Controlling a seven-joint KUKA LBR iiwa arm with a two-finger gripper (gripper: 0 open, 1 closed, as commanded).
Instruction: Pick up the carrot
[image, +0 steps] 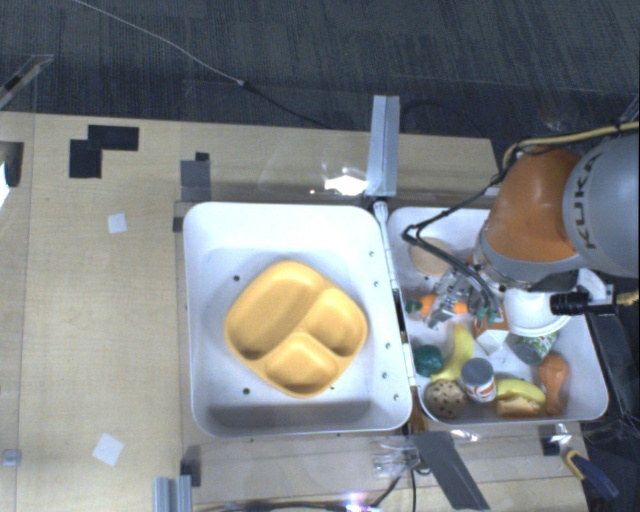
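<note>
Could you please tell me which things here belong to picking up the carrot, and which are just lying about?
Job:
carrot
gripper
right bin

Lying about:
yellow divided plate
left bin
banana
small can
cookie

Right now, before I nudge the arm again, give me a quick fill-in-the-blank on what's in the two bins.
1. The yellow sectioned tray lies in the ____ bin.
2. The tray has ____ compartments.
3. The gripper hangs over the ____ bin, among the food items.
4. The band above the arm's wrist is ____.

Missing words: left; three; right; orange
</note>
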